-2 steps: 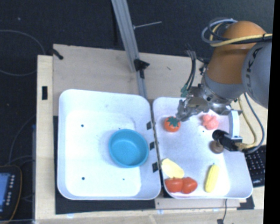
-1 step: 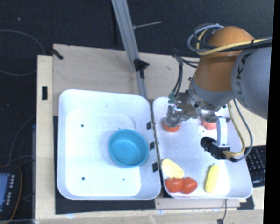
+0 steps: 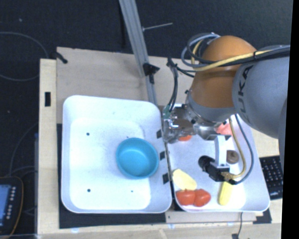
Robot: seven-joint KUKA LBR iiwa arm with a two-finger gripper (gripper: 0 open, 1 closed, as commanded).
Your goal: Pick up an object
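Objects — a yellow piece, a red piece — are seen in the right bin, below the hand; its finger state cannot be told.

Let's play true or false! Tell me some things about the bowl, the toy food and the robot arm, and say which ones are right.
1. The blue bowl sits in the left bin. True.
2. The red toy food lies inside the blue bowl. False: it lies in the right bin, near the front edge.
3. The yellow piece lies just behind the red toy food. True.
4. The robot arm is over the left bin. False: it hangs over the right bin.
5. The blue bowl is tipped upside down. False: it stands open side up.
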